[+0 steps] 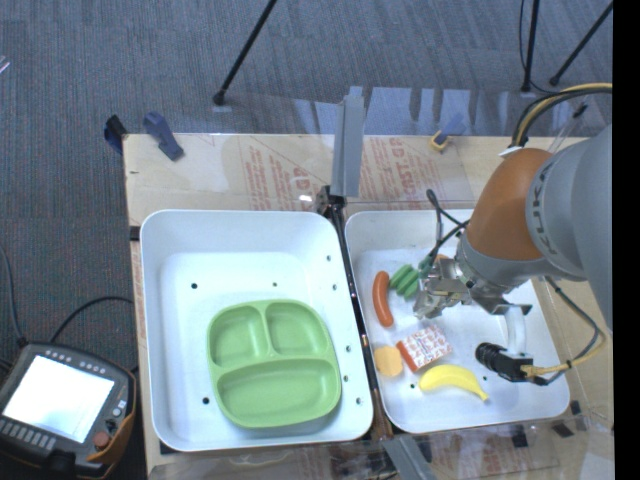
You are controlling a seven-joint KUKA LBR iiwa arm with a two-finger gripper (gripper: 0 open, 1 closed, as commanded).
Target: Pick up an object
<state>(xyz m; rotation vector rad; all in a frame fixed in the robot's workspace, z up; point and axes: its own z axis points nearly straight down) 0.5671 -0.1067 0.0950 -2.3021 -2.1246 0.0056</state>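
The gripper (434, 300) hangs low over the right bin (556, 388), in the part of it farther from the camera and a little toward the divider between the two bins. From this slant, whether it is released or clenched cannot be told, and nothing can be seen grasped in it. The things to pick from all lie in this bin, close around the gripper. A small green piece (405, 280) lies just beside the gripper on the view's left, too close to tell whether the two touch. Beyond the green piece, still to the gripper's left, an orange-red sausage (382, 298) lies lengthwise. Just below the gripper in the view, toward the camera, is a red-and-white packet (425, 346), tilted. An orange round piece (388, 360) sits beside the packet's left end, below and left of the gripper. A yellow banana (452, 380) lies beyond the packet, the thing farthest from the gripper in this bin. Well apart to the gripper's left, across the divider, the left bin (160, 268) holds a green divided plate (272, 363).
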